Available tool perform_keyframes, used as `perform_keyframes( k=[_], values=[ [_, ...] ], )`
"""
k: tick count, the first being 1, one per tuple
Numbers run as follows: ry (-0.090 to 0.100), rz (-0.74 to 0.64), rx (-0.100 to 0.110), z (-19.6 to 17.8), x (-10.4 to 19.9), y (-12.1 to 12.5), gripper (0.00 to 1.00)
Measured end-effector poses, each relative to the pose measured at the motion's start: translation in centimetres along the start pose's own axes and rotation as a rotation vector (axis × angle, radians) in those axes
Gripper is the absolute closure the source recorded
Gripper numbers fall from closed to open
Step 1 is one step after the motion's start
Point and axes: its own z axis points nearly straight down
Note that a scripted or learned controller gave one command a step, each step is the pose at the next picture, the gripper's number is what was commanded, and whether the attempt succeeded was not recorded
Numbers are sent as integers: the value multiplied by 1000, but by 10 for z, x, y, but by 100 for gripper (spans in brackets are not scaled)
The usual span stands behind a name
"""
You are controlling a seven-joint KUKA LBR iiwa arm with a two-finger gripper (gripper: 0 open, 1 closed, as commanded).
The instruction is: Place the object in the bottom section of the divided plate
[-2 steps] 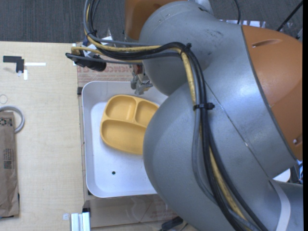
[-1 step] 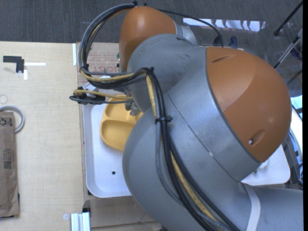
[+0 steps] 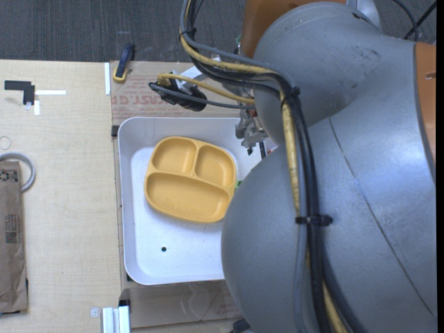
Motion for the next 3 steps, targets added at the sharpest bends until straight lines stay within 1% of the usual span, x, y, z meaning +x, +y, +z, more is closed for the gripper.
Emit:
perform_keyframes(
  k=[1,3],
  values=[
    [-1,-87,1,-12,80,-52,100],
    [-2,-2,0,-46,78,-51,100]
  ],
)
